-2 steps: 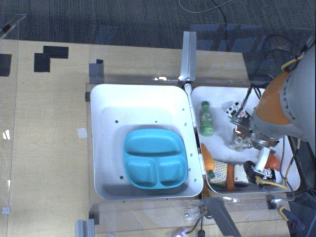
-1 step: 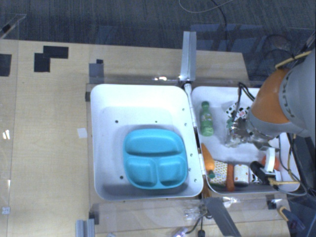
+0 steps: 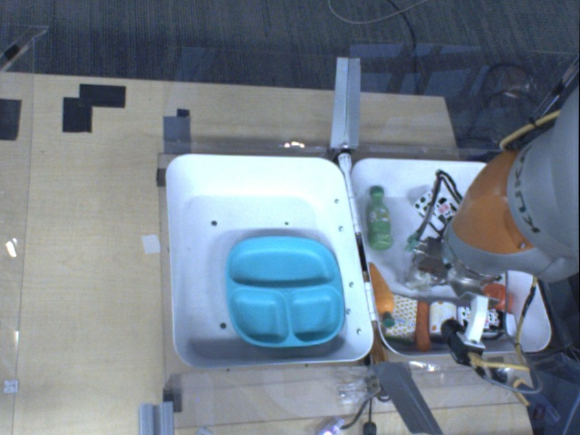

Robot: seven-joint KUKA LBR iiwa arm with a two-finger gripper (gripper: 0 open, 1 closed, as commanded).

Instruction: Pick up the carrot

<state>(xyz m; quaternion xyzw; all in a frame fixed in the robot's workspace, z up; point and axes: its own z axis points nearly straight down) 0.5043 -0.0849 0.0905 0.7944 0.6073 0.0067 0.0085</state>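
the carrot, slim and orange, lies against the right bin's left wall, near a green bottle. the left bin holds a blue tray. the gripper's state is unclear.

The arm comes in from three o'clock, its grey body filling the edge of the view at about two to three o'clock. From there it slopes down and inward toward eight o'clock. Its orange band sits just inward of the grey part, a wide collar turned toward the viewer. Below the band a grey wrist section narrows toward the gripper, which lies at roughly four o'clock from the view's middle and points downward and toward nine o'clock. Black cables run along the wrist from about one o'clock above the band. The gripper's tip is blurred and pale.
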